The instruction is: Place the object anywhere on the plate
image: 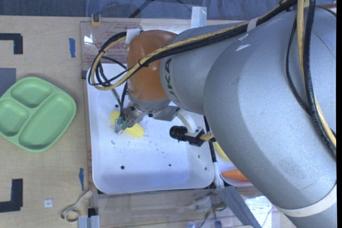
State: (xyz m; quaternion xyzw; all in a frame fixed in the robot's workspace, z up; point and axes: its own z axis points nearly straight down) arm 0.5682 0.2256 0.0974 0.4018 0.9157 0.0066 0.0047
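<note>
A yellow object (134,130) lies in the left part of the white bin (149,173), partly covered by my gripper (123,124). The gripper reaches down onto its left end, below the orange band of the wrist (147,69). The gripper's tip is small and dark, and the object shows on both sides of it. A green plate (36,113) with three compartments sits on the wooden bench left of the bin, well apart from the gripper, with nothing on it.
The grey arm (256,109) covers the right half of the view and most of the second bin. A bit of an orange thing (235,174) peeks out under it. Black and yellow cables (104,69) loop above the gripper. Dark specks dot the bin floor.
</note>
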